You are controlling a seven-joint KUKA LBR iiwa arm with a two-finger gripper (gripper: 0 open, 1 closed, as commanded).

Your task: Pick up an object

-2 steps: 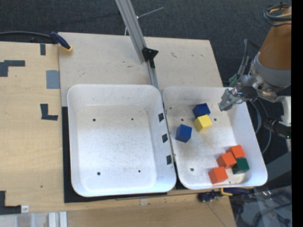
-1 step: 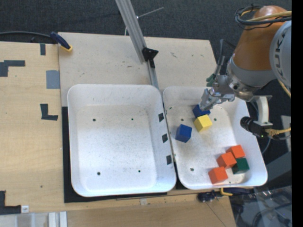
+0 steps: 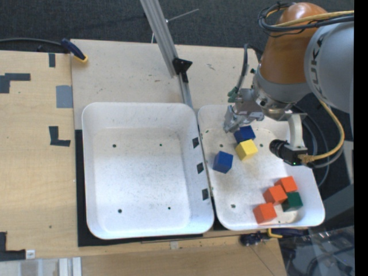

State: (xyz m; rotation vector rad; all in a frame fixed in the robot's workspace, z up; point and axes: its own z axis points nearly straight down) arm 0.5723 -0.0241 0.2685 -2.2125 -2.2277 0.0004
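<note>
The right bin holds several small blocks. A blue block lies near its far end, with a yellow block touching its near side. Another blue block sits a little to the left. Near the bin's front right corner lie three orange blocks and a dark green block. My gripper hangs over the far end of the right bin, just up and left of the first blue block. Nothing shows between its fingers, and their spread is hidden from this angle.
The left bin stands beside the right one, sharing a middle rim. A slanted metal pole rises from the far edge between the bins. The arm's orange band and grey body cover the right bin's far right corner.
</note>
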